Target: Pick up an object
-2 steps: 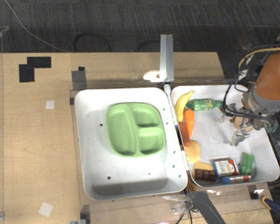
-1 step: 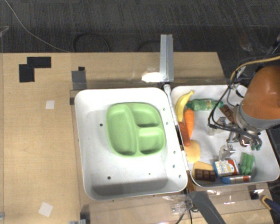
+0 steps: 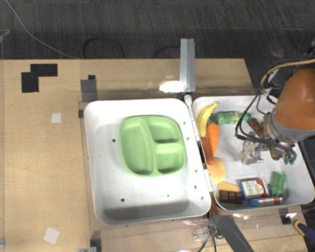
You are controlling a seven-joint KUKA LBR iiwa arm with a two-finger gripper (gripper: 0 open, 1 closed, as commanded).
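Two white bins [image 3: 103, 153], one green tray [image 3: 150, 144]

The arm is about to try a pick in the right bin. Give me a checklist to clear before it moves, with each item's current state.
1. Hand over the right bin: ok, it sits above the bin's bare middle.
2. Hand holding nothing: cannot tell, wrist and cables hide it.
3. Nearest targets separated: not ok, the small box, green block and red marker crowd the near corner.
4. Banana and carrot free of the wall: not ok, they lie along the divider.
5. Green tray out of the way: ok, it lies in the left bin.
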